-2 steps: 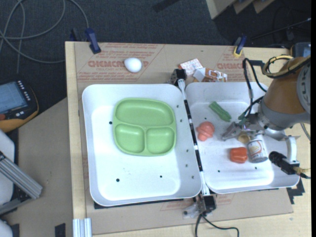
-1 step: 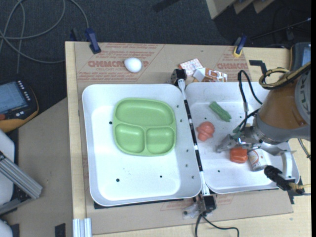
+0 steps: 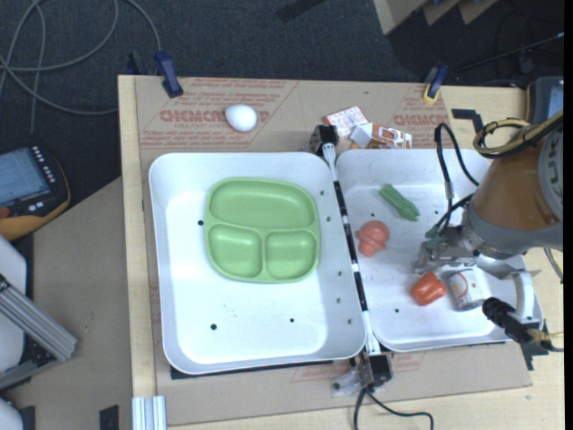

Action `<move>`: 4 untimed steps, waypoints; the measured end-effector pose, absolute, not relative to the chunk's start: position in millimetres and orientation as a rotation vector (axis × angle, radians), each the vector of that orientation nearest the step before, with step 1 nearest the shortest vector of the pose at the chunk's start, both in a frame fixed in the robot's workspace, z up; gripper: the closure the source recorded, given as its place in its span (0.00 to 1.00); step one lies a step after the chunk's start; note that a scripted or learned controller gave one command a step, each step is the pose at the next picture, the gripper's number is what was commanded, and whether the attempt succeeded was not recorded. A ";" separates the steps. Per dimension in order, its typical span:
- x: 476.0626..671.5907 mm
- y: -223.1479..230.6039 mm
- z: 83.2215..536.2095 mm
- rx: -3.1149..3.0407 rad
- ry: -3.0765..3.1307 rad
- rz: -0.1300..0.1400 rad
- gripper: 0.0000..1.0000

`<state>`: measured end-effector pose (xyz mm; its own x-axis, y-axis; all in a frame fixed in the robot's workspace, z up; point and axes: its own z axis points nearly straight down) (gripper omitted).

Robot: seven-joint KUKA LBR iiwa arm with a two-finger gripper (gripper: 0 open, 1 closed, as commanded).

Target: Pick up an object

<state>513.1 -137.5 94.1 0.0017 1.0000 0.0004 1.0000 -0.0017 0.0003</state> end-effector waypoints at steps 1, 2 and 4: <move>513.0 -137.5 94.0 -2.223 -2.220 -0.001 0.00; 478.4 -119.3 84.0 -2.220 -2.218 0.001 0.00; 491.7 -13.1 184.6 -2.219 -2.223 -0.002 1.00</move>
